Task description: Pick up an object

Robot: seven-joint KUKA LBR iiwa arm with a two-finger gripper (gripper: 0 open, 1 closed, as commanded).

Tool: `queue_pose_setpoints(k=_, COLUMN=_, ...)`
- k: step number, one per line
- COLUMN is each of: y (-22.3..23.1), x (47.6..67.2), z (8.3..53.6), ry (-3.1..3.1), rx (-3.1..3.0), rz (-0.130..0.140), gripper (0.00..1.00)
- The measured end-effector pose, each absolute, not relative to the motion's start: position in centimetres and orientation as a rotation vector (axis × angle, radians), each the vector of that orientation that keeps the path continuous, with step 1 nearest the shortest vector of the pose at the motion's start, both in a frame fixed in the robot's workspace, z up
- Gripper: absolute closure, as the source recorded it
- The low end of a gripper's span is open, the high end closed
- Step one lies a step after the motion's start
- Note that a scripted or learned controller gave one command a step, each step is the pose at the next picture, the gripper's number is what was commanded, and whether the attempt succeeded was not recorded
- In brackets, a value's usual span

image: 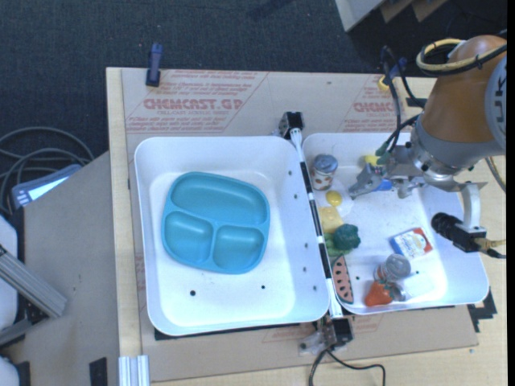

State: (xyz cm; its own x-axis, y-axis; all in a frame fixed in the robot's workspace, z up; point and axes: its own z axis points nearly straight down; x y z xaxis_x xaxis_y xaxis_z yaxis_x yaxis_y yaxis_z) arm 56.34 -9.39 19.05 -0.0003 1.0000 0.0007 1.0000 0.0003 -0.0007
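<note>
Bench view from above, and you have two shallow white bins side by side on a board printed with red lettering. Left bin (153, 215): one blue divided plate (215, 222), three compartments, lying flat near the middle. Right bin (451, 284): you can count a small can (324, 170) with a pale lid close to the dividing edge, a yellow piece (331, 216) just below it, a dark green lumpy item (346, 236) beside that, a watermelon slice (342, 277) at the lower left wall, a red and grey cluster (385, 284) near the front rim, and a white packet (410, 243) with red and blue print further right. Arm: you see the grey body with its orange band entering from the right, over the back of the right bin. Gripper (364, 185): it hangs low over the bin floor, just right of the can and above the yellow piece, apart from both as far as the slant allows. Its metal fingers (357, 190) sit close together with nothing visible between them; you cannot tell for certain whether they are fully pressed or slightly parted. A black cylindrical part (451, 230) juts out beneath the wrist on the right.
</note>
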Motion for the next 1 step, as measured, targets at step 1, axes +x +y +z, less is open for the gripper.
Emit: queue_pose_setpoints(k=1, y=-12.62, x=62.53, z=8.51, ry=-2.222, rx=-2.224, rz=-0.001, gripper=0.0)
